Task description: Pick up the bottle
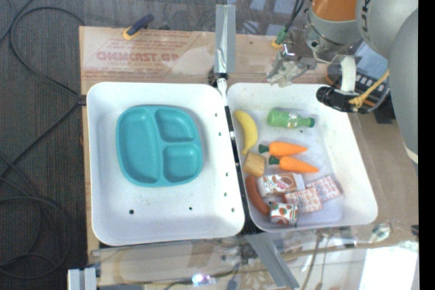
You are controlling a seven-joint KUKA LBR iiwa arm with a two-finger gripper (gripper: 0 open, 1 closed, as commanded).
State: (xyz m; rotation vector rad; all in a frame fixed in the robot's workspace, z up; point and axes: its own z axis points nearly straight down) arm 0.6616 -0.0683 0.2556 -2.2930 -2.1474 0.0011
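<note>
A small green bottle (289, 119) with a dark cap is lying on its side in the upper part of the right bin (357, 163), a shallow white tray with rounded corners. Below it two smooth orange carrots (289, 155) are lying near a curved yellow banana (246, 130), a tan block, a reddish sausage and several printed red-and-white cartons (299, 197). The left bin (102, 200) is holding a teal sectioned plate (160, 145). Both bins are sitting on a brown board over dark ribbed flooring crossed by black cables. The gripper (284, 71) is hanging above the right bin's upper rim, apart from the bottle; whether its metal jaws are parted cannot be told
</note>
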